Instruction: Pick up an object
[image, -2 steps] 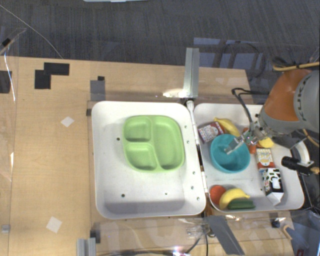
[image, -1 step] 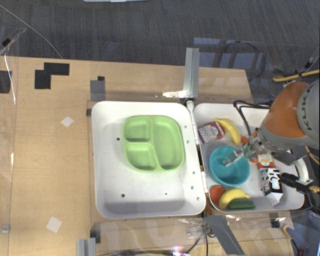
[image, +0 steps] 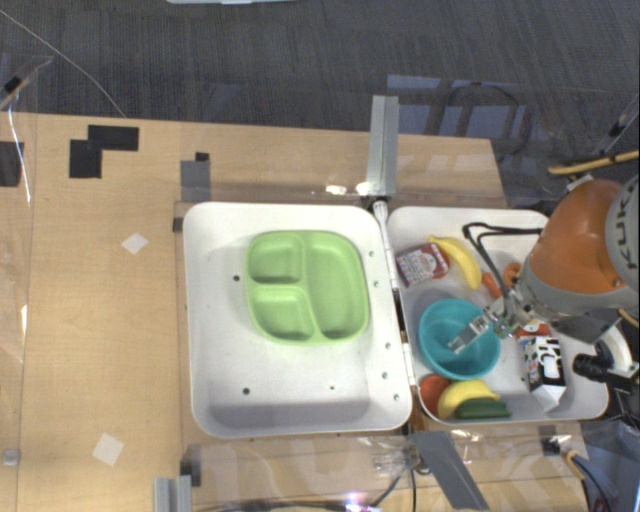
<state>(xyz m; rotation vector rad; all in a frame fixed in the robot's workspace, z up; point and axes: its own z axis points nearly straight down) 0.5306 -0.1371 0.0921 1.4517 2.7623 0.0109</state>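
Gripper (image: 466, 338) hangs over the blue bowl (image: 455, 345), low inside it, likely lining up a grasp; cannot tell its state. Banana (image: 455, 258) lies beyond, red packet (image: 421, 265) beside that.

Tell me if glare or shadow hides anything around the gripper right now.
Camera view: even lighting, soft shadow along the left bin front wall; faint reflections streak the bench. The gripper over the blue bowl is small and slightly blurred.

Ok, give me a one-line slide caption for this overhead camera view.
Arm's hand over the blue bowl in the cluttered right bin; green divided plate in the left bin.
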